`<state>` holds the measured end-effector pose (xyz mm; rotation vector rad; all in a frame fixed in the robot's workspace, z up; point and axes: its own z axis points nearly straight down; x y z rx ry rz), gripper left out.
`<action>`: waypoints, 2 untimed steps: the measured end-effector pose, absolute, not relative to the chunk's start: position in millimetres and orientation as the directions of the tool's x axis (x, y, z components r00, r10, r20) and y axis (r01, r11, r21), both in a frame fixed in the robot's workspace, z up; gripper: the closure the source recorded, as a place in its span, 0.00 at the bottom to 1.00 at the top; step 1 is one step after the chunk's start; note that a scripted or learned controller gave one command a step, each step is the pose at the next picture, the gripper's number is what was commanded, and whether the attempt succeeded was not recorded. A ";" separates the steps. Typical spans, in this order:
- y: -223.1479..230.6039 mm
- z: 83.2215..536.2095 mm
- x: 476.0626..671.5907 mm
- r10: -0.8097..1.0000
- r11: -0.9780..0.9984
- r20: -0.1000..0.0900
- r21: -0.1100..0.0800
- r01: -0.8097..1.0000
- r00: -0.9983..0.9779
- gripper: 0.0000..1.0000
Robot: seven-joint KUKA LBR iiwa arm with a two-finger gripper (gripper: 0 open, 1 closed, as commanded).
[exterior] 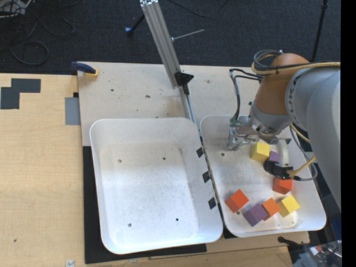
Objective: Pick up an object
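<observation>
Task thing, best guess: the yellow cube [260, 151] in the right bin [311, 220], upper part, just right of the gripper [238, 139] and close to it, maybe touching, can't tell. Looks like a small solid block, matte painted, flat faces, crisp edges; I judge it light, rigid, not fragile, not very slippery. Best hold is across two opposite flat faces, fingers squared to the sides, since a corner pinch would likely spin it out. A small purple block [273, 157] sits tight against its lower right, so that side is crowded and the free faces are the upper and left ones. Gripper is metal, grey, low over the bin floor; whether its fingers are apart or together cannot be told at this angle, and nothing is visibly between them. Further down the same bin: a red cube [282, 185] under a black cable end, then a cluster near the front wall with an orange cube [238, 200], a purple cube [255, 214], a smaller orange block [271, 207] and a second yellow cube [288, 204], the last three touching or nearly, all the same blocky kind. Bins are shallow white plastic, rounded corners, speckled with dark specks; the left bin [100, 166] lies alongside, the two rims meeting with black clips. Arm [311, 102] is smooth grey with an orange band, cables looped around the wrist. Bench is pale wood, with a slanted aluminium rail [162, 38] behind.
</observation>
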<state>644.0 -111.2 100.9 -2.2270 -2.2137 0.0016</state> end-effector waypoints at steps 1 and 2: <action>-113.7 152.6 634.6 1.000 -0.006 -0.001 0.003 1.000 0.006 1.00; -119.2 215.6 638.9 1.000 -0.002 -0.001 0.005 1.000 0.002 1.00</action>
